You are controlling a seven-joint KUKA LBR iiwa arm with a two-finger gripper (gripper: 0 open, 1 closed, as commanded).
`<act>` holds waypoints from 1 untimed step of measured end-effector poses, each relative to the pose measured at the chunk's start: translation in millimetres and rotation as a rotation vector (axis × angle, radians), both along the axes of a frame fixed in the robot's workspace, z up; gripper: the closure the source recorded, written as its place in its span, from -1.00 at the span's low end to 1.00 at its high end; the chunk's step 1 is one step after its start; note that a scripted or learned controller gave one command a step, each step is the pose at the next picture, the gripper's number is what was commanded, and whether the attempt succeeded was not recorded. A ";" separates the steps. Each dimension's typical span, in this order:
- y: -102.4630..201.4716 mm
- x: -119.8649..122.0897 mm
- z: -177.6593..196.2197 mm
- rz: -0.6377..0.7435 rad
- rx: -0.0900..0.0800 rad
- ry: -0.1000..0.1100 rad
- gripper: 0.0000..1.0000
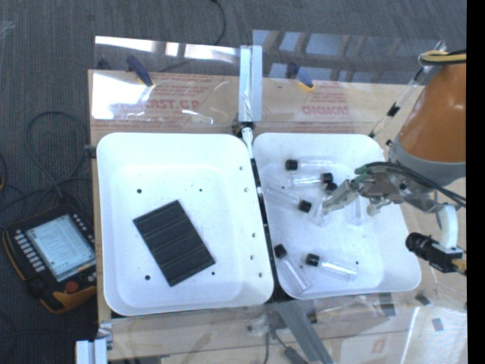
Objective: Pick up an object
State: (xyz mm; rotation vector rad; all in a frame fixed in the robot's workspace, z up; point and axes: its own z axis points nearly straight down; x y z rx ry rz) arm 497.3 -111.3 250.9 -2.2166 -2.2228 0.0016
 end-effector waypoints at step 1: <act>-28.4 82.3 -55.5 -0.044 0.000 0.000 -1.00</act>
